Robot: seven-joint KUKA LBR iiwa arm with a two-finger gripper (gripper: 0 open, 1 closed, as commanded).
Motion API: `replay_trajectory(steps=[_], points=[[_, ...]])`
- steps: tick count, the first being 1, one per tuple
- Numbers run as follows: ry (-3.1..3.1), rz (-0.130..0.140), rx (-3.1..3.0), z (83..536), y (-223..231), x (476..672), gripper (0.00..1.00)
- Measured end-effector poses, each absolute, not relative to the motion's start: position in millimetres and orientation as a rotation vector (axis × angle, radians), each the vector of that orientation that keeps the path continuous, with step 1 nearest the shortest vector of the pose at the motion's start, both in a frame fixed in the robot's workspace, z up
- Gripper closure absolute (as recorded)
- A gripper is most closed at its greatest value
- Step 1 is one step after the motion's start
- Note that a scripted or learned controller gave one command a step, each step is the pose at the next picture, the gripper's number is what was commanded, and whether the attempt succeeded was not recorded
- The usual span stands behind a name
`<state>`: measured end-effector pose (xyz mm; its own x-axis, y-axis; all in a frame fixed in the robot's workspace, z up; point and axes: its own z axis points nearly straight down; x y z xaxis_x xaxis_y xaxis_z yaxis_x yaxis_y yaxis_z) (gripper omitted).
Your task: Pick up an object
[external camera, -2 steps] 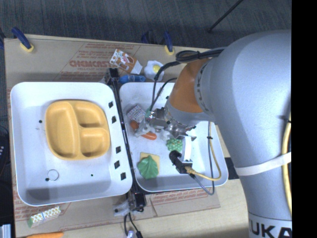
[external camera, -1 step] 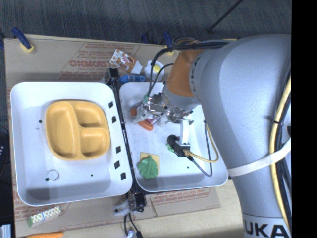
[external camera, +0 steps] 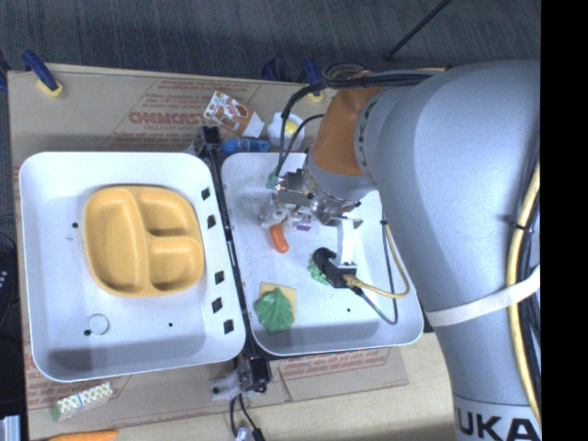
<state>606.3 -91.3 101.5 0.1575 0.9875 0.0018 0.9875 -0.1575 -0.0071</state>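
My gripper (external camera: 299, 211) hangs low over the back half of the right bin (external camera: 386, 324), under the grey wrist with its orange band. A small orange carrot-shaped piece (external camera: 278, 238) lies on the bin floor just in front of it and slightly left, close to the gripper body. A dark green object (external camera: 321, 269) lies to the front right of the carrot, beside a black part with a yellow cable. A green leafy piece (external camera: 275, 310) rests on a yellow square near the bin's front left corner. Nothing is visibly held.
The left bin (external camera: 46, 338) holds a yellow divided tray (external camera: 144, 239) and a small clear ring (external camera: 98, 324). A black divider with clips (external camera: 225, 246) runs between the bins. Loose packets and small items (external camera: 230, 118) lie behind the bins on the cardboard.
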Motion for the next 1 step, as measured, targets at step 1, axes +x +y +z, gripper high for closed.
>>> replay_trajectory(steps=[1], points=[[-2.186,0.001,-2.255,230.7,-61.9,597.2,1.00]])
